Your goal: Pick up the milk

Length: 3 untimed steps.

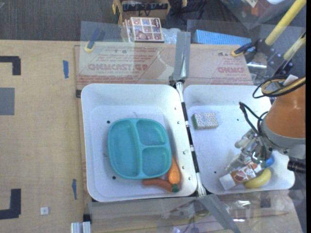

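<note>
Milk (pixel 238 175) beside banana (pixel 259 178) | hand (pixel 249 155) just above, perhaps touching | grip blurred, cannot tell

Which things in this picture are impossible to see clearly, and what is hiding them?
- Gripper, camera view: its own body covers the fingertips, so open or shut is unclear.
- Milk carton: its upper end lies under the gripper; contact is uncertain.
- Blue object beside the banana: mostly hidden by the arm.
- Small box: print too small.
</note>
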Each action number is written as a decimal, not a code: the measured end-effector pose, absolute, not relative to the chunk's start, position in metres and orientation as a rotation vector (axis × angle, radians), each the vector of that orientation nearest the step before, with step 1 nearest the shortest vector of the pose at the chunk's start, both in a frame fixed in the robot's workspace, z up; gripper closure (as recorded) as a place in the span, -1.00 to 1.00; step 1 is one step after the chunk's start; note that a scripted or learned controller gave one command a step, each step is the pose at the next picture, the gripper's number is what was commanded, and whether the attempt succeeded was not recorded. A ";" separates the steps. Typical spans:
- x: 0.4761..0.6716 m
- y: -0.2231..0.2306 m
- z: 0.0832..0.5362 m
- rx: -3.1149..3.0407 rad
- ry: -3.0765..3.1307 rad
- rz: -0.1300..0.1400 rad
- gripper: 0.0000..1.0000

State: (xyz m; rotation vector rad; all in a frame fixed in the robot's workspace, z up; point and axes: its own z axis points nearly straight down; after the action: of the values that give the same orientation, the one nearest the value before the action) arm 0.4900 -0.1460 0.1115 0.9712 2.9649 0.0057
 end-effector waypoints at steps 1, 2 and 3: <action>0.500 -0.160 0.109 0.406 3.061 0.011 -1.00; 0.545 -0.214 0.149 0.533 3.090 0.001 -1.00; 0.530 -0.222 0.138 0.274 3.126 0.001 -1.00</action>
State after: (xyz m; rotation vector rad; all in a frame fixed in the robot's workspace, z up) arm 0.5304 -0.2224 0.1377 0.2742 3.1264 0.0011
